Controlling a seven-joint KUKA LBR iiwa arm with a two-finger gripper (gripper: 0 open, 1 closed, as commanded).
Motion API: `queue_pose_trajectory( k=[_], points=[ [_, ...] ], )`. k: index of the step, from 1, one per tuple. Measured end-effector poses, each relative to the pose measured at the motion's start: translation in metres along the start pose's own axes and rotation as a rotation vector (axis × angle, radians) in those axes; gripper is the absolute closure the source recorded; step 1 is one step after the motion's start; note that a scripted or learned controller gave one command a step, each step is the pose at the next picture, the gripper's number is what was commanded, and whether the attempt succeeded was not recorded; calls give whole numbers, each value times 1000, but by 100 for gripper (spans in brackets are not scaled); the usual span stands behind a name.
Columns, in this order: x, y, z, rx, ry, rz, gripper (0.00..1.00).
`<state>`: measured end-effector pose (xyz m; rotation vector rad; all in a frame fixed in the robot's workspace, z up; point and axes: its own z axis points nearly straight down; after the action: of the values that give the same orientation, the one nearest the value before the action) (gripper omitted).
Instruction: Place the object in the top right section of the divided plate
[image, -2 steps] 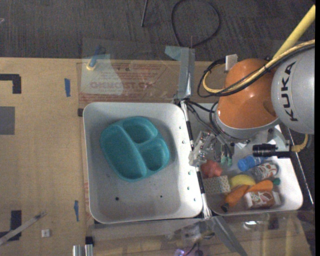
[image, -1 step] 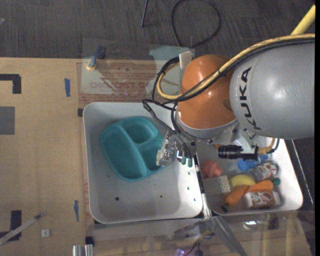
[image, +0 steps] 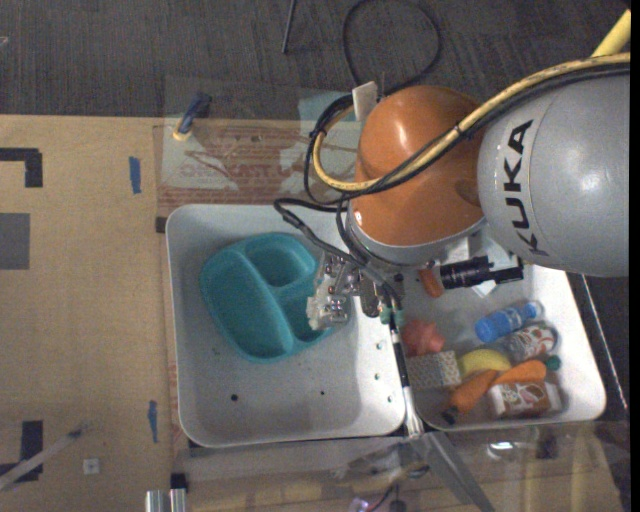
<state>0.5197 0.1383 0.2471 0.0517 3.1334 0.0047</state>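
A teal divided plate (image: 250, 295) lies in the left bin (image: 200, 390), toward its upper part. It has a large section on the left and smaller ones on the right. My gripper (image: 334, 292) hangs over the plate's right rim, under the orange wrist band (image: 415, 165). A small pale, shiny thing (image: 322, 312) sits at the gripper's tip over the plate's lower right part. Whether it is a held object or part of the gripper is unclear. The gripper hides the plate's right edge.
The right bin (image: 590, 385) holds several items: a blue bottle (image: 508, 321), a pink object (image: 424, 335), a yellow fruit (image: 485, 360), an orange carrot (image: 470, 390), a speckled block (image: 432, 370) and a small carton (image: 525, 400). The big grey arm (image: 560, 170) overhangs that bin's upper part.
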Motion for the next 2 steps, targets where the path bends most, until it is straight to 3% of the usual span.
queue_pose_trajectory(
  k=[1,2],
  points=[
    [39,12,62,0,6,-241,100],
    [25,32,-28,1,1,-31,100]
  ],
)
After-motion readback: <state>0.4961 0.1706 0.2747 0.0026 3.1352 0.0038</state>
